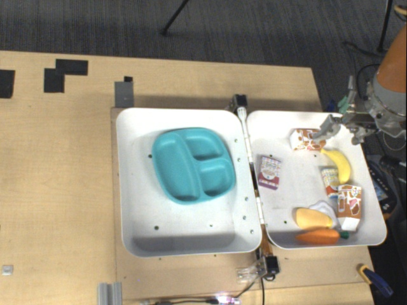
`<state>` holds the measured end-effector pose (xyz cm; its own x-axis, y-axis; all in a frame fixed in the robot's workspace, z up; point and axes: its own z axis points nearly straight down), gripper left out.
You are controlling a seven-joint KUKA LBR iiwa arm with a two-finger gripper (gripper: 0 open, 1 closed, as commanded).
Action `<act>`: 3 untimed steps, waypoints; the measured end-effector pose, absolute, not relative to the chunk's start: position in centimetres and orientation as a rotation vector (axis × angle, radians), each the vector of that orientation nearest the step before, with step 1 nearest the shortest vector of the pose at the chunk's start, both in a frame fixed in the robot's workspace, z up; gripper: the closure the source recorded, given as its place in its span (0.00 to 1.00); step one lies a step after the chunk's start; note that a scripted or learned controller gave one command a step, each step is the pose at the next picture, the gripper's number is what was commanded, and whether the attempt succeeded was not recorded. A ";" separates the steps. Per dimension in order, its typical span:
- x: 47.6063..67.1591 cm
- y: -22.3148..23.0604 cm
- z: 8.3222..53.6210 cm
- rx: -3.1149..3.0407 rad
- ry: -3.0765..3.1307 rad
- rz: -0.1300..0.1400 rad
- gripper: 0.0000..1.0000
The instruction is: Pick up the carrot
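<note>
Carrot (317, 236): orange, lying flat at the near edge of the right bin (280, 224), touching a yellow lemon-like fruit (313, 218) just behind it. Small cartons (349, 203) stand beside it; banana (338, 164) farther back. Left bin (137, 227): one teal divided tray (193, 164). Pincer (342, 124): hovering over the right bin's far corner, grasping nothing; whether released or clenched, cannot tell.
</note>
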<state>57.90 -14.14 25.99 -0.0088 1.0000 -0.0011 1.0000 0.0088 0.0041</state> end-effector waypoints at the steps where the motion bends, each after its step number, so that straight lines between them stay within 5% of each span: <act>1: 51.5 -10.9 16.9 2.088 2.356 -0.004 0.00; 2: 49.1 -11.4 8.8 1.947 2.453 0.010 0.00; 3: 49.1 -9.7 8.8 1.946 2.451 0.009 0.00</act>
<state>49.12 -9.72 8.78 -0.2267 0.9740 -0.0059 0.9739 0.2267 0.0120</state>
